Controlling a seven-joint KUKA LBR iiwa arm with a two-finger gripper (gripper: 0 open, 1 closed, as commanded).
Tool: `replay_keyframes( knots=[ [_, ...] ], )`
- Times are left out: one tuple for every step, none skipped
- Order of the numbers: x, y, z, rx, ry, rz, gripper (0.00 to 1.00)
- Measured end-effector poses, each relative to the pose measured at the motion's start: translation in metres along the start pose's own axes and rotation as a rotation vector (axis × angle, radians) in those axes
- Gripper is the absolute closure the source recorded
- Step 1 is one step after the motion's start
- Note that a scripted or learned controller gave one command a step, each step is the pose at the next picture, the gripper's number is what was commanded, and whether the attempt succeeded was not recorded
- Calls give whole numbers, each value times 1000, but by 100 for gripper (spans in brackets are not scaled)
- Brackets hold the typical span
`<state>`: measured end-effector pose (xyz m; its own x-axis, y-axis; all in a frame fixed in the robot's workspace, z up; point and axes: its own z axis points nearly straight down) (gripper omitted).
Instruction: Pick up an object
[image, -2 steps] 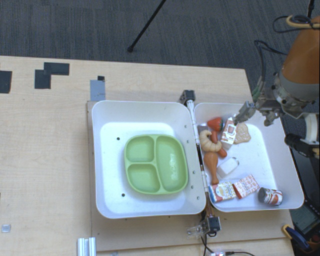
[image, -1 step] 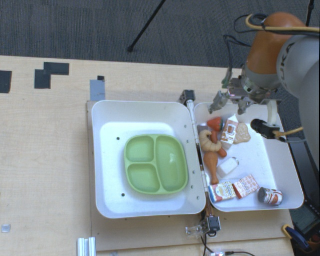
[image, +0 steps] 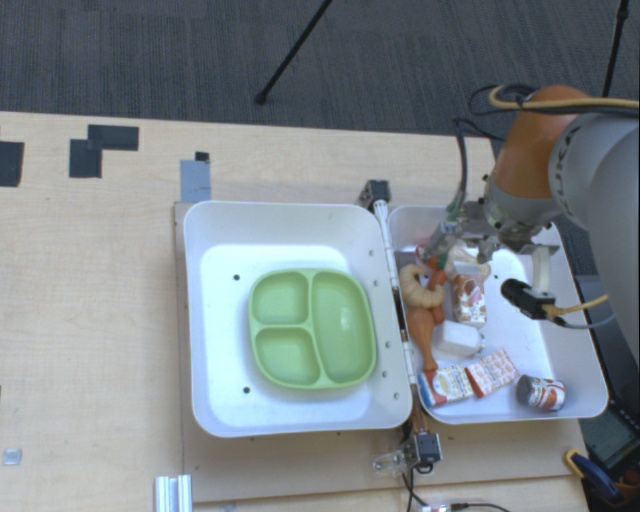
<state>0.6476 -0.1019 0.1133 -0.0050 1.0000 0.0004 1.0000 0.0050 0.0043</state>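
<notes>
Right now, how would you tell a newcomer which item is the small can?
Start at the right-hand white bin, the one holding the pile of items. Go to its near right corner: the small can lies there on its side, apart from the flat red-and-white packets to its left. It is the one cylinder there.

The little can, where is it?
The little can lies on its side in the right bin's front right corner, just right of the red and white packets.
</notes>
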Motion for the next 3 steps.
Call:
replay_keyframes(
  knots=[
    [-9, -36, 24, -8, -3, 2, 0],
    [-10, -31, 8, -20, -7, 2, 100],
    [43, -52, -107, 0, 0, 0, 100]
  ],
)
